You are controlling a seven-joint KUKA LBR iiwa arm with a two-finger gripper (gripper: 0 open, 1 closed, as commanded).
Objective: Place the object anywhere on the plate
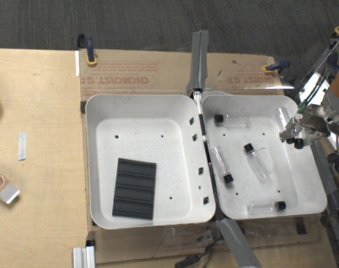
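1. pincer [296, 140] hung at the right bin's [303, 205] right rim, low over the edge; a small black-capped piece sat close by its tips, but whether the tips were apart, together or clamped on that piece could not be told from this view.
2. clear vials with black caps lay scattered on the right bin's floor: one near the top left [228, 119], one along the left wall [220, 164], one in the middle [256, 161], one near the front rim [265, 207].
3. dark ribbed plate [134, 188] lay flat in the left bin [96, 149], toward its front left, well apart from every vial.
4. judged by look, a vial would be light, stiff, smooth and slippery, apt to roll, perhaps brittle if it is glass.
5. best hold seemed across the clear barrel near its middle, fingers square to its length, with the middle vial lying most free of the walls.
6. the ribs on the plate might keep a vial from rolling off once set down along them.
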